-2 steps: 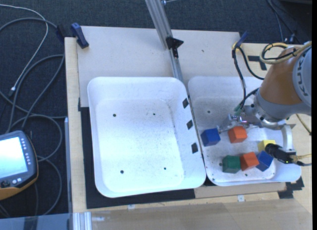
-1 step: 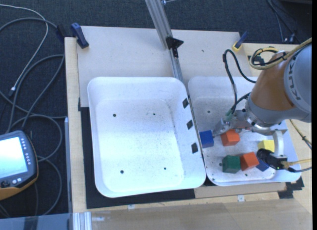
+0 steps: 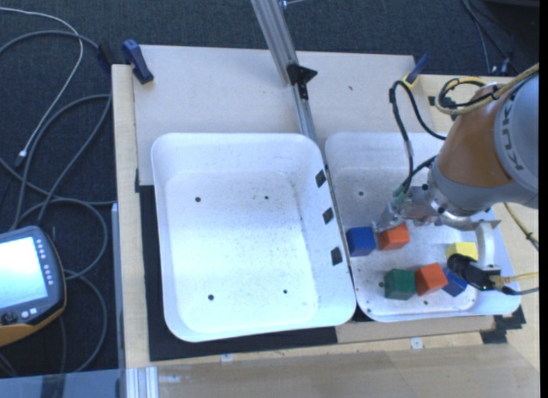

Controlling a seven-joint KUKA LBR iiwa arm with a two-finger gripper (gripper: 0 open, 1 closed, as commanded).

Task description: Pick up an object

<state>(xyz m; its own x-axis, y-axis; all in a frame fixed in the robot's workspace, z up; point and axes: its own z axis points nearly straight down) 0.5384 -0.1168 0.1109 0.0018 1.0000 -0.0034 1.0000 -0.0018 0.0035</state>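
In the right bin (image 3: 360,161) my gripper (image 3: 397,219) hangs low, right over a small orange cube (image 3: 395,237) and touching or nearly touching its top. Just left of that cube sits a blue cube (image 3: 360,240). Nearer the bin's front edge lie a green block (image 3: 399,284) and a second orange block (image 3: 431,278), side by side. A yellow block (image 3: 463,252) shows partly behind the wrist, and a small blue piece (image 3: 454,286) lies at the front right.
The left bin (image 3: 171,152) adjoins the right one, with black clips along the shared wall (image 3: 329,215). A slanted metal post (image 3: 278,37) stands behind the bins. Blue clamps (image 3: 137,61) hold the board's back corners.
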